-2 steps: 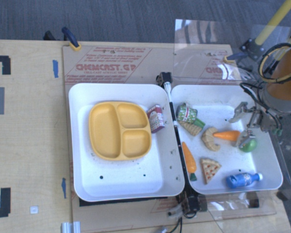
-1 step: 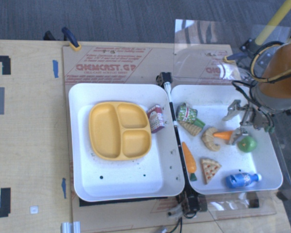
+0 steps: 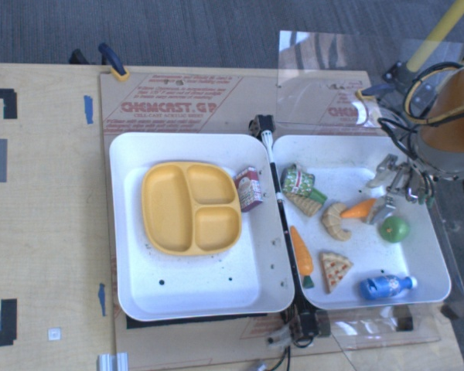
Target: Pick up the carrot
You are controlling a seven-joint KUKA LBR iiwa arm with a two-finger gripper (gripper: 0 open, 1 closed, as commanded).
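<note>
The carrot (image 3: 301,252) is seen lying flat by the left wall of the right bin (image 3: 437,265), green end towards six o'clock. It is judged light, rigid and smooth, a toy likely to roll; a grip across the thick orange middle is advised. The pizza slice (image 3: 335,270) lies just beside it at three o'clock, the croissant (image 3: 336,220) at one o'clock. The claw (image 3: 386,202) hovers well apart at two o'clock, over a small orange piece (image 3: 359,210); its state cannot be told.
</note>
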